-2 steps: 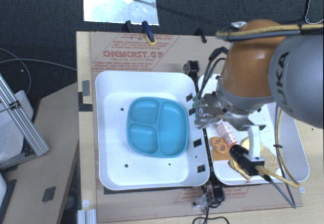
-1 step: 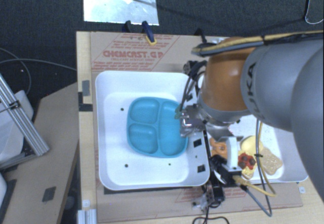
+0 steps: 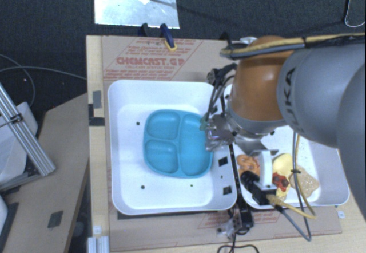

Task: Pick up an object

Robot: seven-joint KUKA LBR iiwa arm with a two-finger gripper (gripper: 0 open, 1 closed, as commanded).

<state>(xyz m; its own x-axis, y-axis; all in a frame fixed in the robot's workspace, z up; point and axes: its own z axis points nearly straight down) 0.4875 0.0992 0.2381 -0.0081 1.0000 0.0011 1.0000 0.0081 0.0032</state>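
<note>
End effector (image 3: 213,133) is sitting low, right over the seam where the two bins meet. Honestly I can't tell if it's released or clenched, since the wrist hides that bit. Going big to small: the counter (image 3: 143,57) carries both bins, and the grey arm (image 3: 326,91) with its orange band covers a good chunk of the right bin (image 3: 342,192). The left bin (image 3: 123,131) holds one thing, a blue divided plate (image 3: 171,144), lying flat around its middle. The plate's right rim is just beside or right under the end effector, and the rest of it stretches away to the view's left, so it's the closest candidate by far. It's roughly squarish with rounded corners, so there's no real long axis to line up with. My guess is the rim is the only grabbable part. Over in the right bin there's a tan flat piece (image 3: 307,184), a yellow lump (image 3: 282,162) and a small orange thing (image 3: 247,162). They're bunched near each other, just below and right of the end effector. I can't see anything actually held.
</note>
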